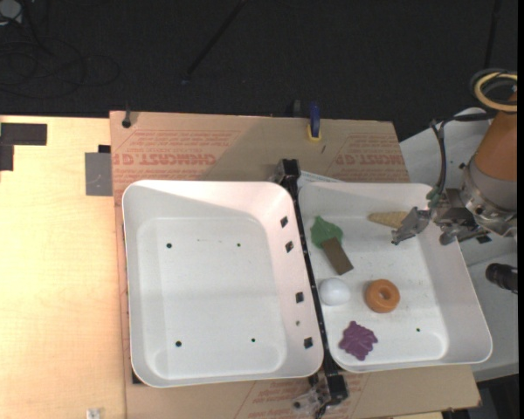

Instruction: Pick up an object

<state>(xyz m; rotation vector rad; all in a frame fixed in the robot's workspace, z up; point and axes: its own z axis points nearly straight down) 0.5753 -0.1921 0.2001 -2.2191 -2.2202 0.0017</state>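
Several small things lie in our right bin [454, 343]. Our fingers [412, 225], seemingly parted and holding nothing, hover just beside the tan wedge [386, 220], probably light and stiff; we would pinch its narrow sides. Farther off lie the green-brown piece [330, 241], orange ring [382, 296], white ball [334, 291], purple cluster [358, 340].

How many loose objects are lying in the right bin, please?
5: a green and brown piece near the divider, a white ball below it, an orange ring, purple grapes nearest, and a tan piece partly hidden behind the hand.
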